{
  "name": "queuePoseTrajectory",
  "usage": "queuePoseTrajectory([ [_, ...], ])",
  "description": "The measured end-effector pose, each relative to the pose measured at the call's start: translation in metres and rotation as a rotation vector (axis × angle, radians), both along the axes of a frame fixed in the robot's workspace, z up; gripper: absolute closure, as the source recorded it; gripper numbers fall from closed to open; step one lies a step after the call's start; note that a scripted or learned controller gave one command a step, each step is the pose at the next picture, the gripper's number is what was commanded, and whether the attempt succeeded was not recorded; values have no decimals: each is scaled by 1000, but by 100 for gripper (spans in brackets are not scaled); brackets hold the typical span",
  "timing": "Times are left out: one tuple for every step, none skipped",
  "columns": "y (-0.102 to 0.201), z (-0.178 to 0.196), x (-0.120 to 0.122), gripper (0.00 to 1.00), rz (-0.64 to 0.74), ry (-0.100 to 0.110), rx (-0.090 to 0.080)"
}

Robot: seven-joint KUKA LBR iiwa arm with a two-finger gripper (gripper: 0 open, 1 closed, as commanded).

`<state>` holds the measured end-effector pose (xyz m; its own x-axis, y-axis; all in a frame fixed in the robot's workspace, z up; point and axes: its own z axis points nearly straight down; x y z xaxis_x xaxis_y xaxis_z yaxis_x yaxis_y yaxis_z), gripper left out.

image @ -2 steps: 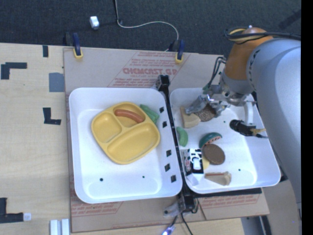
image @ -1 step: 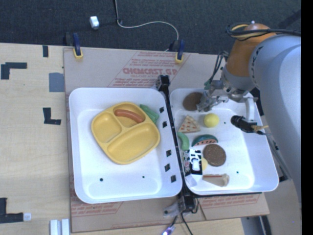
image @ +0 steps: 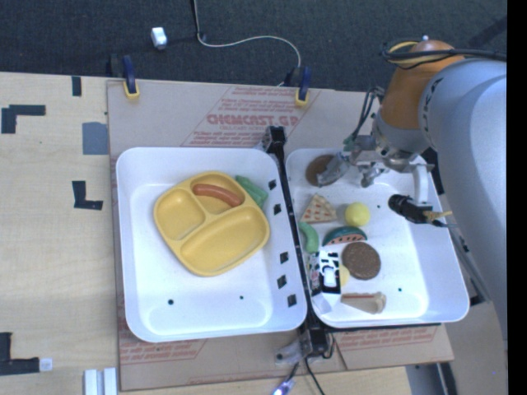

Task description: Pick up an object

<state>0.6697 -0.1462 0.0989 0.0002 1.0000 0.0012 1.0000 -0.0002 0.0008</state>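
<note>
Logged brown disc point(image: 318, 169) at 11 o'clock in right bin point(image: 416, 278), close to far wall. Found gripper point(image: 349, 171) low over same corner, at 3 o'clock of disc, grey metal overlapping disc's edge; touching or merely in front, cannot tell. Open or closed, cannot tell from this angle; no grasp confirmed.

Outward through right bin:
- pizza slice point(image: 318, 211) at 6 o'clock of disc
- yellow ball point(image: 356, 214) just beside slice, at its 3 o'clock
- watermelon slice point(image: 344, 237) at 7 o'clock of ball
- brown patty point(image: 361, 260) touching watermelon slice, at its 5 o'clock
- green piece point(image: 309, 237) against left wall
- black-and-white item point(image: 328, 270) at 9 o'clock of patty, too small to identify
- pale wedge point(image: 364, 303) at 6 o'clock of bin, near front wall

Left bin point(image: 206, 303):
- yellow plate point(image: 222, 237), divided, near centre, set askew
- hot dog point(image: 217, 193) in far compartment
- green leaf point(image: 252, 190) at plate's 2 o'clock, touching rim
</note>
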Motion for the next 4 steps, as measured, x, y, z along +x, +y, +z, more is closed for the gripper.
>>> queuePoseTrajectory([
  [38, -15, -52, 0, 2, 2, -2],
  [42, -14, 0, 0, 3, -2, -1],
  [42, -15, -2, 0, 2, 2, -2],
  [-11, -13, -113, 0, -6, 3, -3],
])
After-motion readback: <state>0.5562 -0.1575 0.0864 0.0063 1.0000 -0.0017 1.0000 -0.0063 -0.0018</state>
